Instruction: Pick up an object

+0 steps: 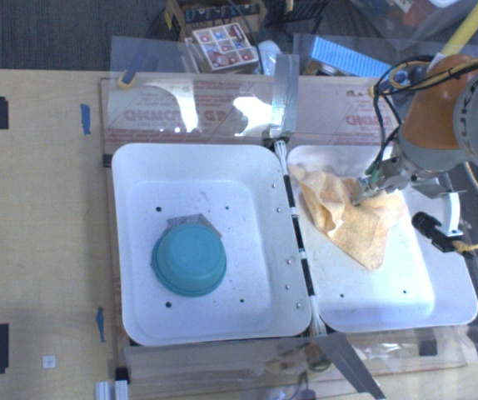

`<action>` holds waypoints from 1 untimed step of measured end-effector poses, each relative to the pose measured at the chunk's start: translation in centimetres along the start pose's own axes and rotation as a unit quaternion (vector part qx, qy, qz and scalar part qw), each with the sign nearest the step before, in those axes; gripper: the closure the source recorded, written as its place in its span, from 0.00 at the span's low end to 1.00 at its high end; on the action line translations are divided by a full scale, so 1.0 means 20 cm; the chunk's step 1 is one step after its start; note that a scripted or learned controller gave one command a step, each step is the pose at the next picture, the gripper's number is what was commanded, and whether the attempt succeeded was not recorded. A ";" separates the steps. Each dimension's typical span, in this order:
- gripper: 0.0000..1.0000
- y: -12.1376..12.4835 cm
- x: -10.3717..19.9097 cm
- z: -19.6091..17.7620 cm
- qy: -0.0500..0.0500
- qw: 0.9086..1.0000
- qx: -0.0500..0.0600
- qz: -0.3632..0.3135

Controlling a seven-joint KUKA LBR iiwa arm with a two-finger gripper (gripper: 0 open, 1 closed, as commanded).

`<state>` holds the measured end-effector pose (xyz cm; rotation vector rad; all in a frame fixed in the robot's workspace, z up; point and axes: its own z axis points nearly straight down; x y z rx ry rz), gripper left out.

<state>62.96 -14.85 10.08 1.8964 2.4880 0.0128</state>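
Two shallow white bins sit side by side on the tabletop [39, 223]: the left bin [131, 182] holds an upturned teal bowl [190, 259] toward its lower left, and the right bin [405, 298] holds a crumpled tan cloth [351, 219] in its upper half. Reaching in from the right, the grey arm [472, 123] with its orange band [430, 115] brings the tool [364, 192] down onto the cloth's upper right part, where it touches the fabric. Whether the tool is apart or together I cannot tell.
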 end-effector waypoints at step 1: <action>1.00 0.16 0.11 -0.59 0.002 0.995 0.005 -0.095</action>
